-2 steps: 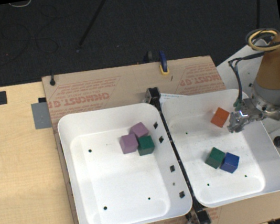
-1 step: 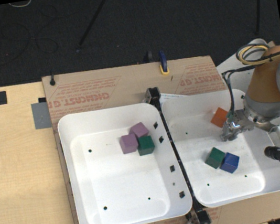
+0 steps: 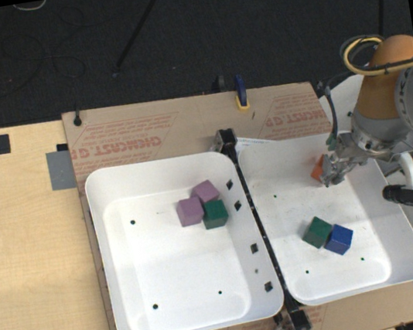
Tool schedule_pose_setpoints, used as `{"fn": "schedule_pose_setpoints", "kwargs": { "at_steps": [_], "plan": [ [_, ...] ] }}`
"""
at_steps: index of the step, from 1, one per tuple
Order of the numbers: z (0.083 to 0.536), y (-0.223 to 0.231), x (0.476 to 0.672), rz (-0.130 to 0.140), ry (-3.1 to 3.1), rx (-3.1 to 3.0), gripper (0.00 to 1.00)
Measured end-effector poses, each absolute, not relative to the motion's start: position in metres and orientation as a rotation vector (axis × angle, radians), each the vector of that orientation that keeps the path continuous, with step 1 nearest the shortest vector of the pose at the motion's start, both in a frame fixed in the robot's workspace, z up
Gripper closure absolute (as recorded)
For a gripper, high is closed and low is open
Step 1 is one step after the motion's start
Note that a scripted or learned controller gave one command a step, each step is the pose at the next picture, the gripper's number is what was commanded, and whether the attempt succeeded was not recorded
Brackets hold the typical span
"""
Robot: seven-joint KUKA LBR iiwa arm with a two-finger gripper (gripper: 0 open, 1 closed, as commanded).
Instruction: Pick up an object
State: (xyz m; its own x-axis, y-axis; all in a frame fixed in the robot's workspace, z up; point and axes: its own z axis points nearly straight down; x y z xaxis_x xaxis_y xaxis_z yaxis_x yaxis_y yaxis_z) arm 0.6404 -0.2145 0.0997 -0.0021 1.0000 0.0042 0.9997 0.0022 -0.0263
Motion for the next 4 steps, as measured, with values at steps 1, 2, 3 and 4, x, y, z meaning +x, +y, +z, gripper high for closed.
{"fn": "schedule_pose_setpoints", "kwargs": {
  "at_steps": [1, 2, 3, 4],
  "plan": [
    [0.091, -0.215, 0.64, 0.025, -2.208, -2.204, 1.0],
    [0.089, -0.214, 0.644, 0.004, -2.224, -2.219, 0.0],
    [0.098, -0.213, 0.644, 0.004, -2.224, -2.216, 1.0],
    [0.178, -0.139, 0.645, -0.008, -2.231, -2.215, 1.0]
  ]
}}
